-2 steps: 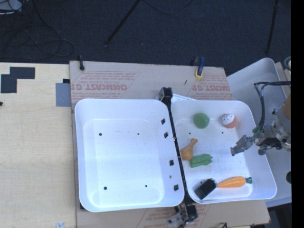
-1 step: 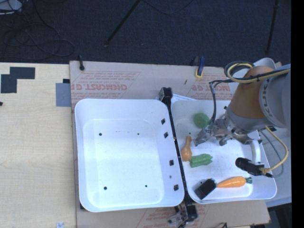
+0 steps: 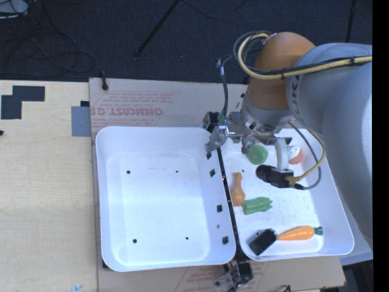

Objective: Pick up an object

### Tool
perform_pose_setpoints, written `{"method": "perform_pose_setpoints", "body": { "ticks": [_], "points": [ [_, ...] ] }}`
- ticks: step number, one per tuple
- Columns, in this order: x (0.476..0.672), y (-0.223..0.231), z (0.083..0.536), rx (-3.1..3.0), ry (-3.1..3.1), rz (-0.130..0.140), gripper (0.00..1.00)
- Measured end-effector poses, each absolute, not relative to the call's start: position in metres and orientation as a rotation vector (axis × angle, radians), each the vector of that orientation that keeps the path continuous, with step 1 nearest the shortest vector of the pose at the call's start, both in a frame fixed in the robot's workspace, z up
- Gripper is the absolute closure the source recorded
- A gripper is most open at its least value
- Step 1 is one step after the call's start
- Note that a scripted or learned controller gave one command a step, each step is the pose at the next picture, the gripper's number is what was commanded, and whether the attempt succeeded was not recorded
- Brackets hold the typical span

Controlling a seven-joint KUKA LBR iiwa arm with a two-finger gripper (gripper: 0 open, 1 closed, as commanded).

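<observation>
The counter (image 3: 42,193) is pale wood-grain board, with a few dark grey and black rectangular patches near its upper left. On it lies a flattened brown cardboard sheet (image 3: 152,102) with reversed red print, and the 2 shallow white bins sit side by side on that sheet. The left bin (image 3: 109,163) has small dark holes in its floor. Behind the counter the room floor is dark carpet (image 3: 121,29) crossed by loose cables and a thin stand leg.

The right bin (image 3: 340,236) holds the objects. A small round green item (image 3: 258,154) lies near its upper middle, just below the arm's wrist. An orange-tan gourd-shaped piece (image 3: 237,190) lies close to the divider between the bins, and a green pepper-like piece (image 3: 257,205) lies just beside it to the right. Lower down, an orange carrot (image 3: 296,233) with a green tip rests near the front wall, with a black block (image 3: 262,241) touching its left end. A white-and-orange item (image 3: 295,154) shows partly behind cables.

The end effector (image 3: 246,140) hangs over the upper part of the right bin, beneath the orange band; how wide it stands I cannot tell, and nothing is seen held in it.
</observation>
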State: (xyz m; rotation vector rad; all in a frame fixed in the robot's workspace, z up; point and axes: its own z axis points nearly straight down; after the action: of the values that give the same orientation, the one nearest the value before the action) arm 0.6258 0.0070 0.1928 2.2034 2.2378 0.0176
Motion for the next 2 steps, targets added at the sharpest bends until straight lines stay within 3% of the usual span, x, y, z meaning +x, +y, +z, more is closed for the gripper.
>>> {"method": "perform_pose_setpoints", "body": {
  "ticks": [1, 2],
  "points": [
    [0.622, -0.004, 0.197, 2.221, 2.227, -0.005, 1.0],
    [0.56, 0.054, 0.364, 2.209, 2.226, 0.02, 1.0]
  ]
}}
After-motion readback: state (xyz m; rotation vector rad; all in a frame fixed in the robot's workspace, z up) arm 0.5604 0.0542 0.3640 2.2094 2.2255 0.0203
